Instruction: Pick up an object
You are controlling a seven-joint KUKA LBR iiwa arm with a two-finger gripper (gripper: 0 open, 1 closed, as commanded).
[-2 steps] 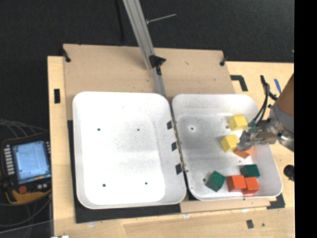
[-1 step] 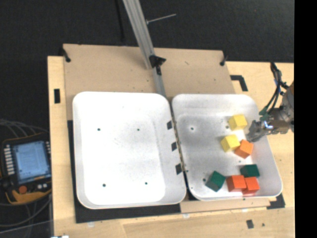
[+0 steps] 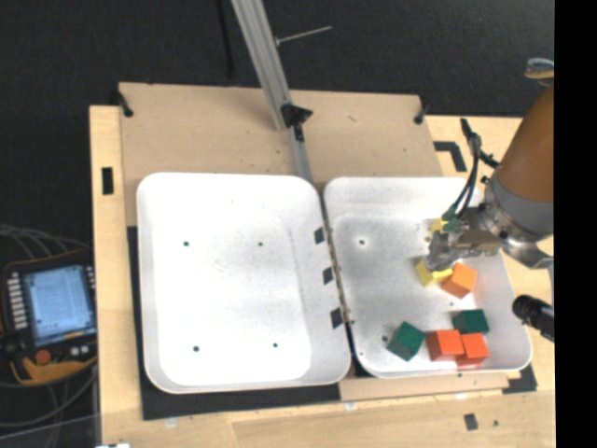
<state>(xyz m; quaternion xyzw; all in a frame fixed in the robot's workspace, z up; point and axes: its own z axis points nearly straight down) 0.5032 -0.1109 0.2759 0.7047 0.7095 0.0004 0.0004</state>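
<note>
**Gripper poised over the yellow block in the right bin**

The gripper [image 3: 440,250] is seen low inside the right bin [image 3: 373,203], reached in from three o'clock beneath the grey wrist and the orange band [image 3: 534,157] of the arm. How far it is opened cannot be told from this view, and nothing is shown to be held.

A small yellow block [image 3: 425,272] is found just beside the gripper tip, at about seven o'clock from it and partly hidden by it. An orange block [image 3: 459,279] lies at about four o'clock from the tip, touching or nearly touching the yellow one. Whether either block is being touched by the gripper cannot be made out.

Toward the six o'clock wall of the same bin, a dark green cube [image 3: 406,341] is set by itself, and a cluster is formed of two orange-red blocks [image 3: 457,345] with a second green block [image 3: 471,321] at their twelve o'clock side. The left bin [image 3: 233,278] is well apart from all of this.

The yellow block is judged the likeliest target. Its long axis cannot be read. A clean grasp is judged to depend on a slight shift toward seven o'clock, and the neighbouring orange block could be nudged or caught.
</note>
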